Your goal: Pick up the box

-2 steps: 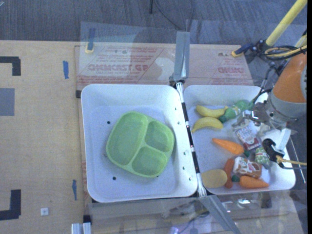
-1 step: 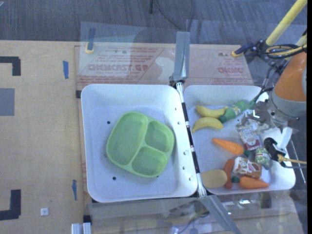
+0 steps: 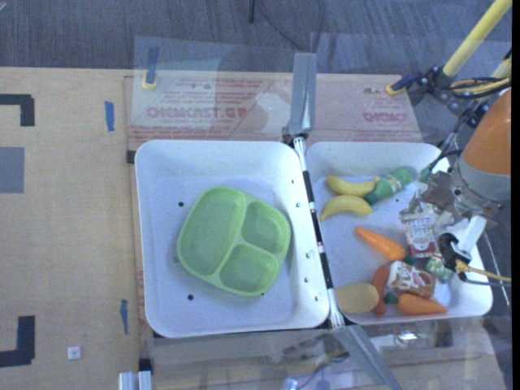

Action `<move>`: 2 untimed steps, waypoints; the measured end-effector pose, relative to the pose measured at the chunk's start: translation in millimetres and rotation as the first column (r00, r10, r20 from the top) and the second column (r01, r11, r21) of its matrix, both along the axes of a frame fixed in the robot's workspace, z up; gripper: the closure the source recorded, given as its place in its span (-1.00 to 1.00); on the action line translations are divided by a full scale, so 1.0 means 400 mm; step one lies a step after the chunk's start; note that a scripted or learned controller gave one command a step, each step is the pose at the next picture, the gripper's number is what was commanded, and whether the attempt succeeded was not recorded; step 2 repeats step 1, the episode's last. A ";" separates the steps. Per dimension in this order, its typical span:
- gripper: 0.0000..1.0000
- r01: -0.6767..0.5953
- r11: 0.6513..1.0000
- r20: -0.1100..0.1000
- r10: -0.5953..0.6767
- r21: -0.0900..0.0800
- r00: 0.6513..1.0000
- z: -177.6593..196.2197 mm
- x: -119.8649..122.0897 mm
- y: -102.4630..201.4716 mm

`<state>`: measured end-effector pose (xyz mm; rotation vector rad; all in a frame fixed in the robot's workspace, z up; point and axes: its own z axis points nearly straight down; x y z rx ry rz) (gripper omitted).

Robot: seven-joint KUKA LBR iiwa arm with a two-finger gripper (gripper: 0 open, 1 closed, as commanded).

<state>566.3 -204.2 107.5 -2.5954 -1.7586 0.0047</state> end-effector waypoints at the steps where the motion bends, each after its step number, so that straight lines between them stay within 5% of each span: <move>1: 1.00 0.078 0.997 0.001 -0.078 -0.004 0.997 0.305 -0.013 0.094; 2: 1.00 0.078 0.997 0.001 -0.078 -0.004 0.997 0.305 -0.013 0.094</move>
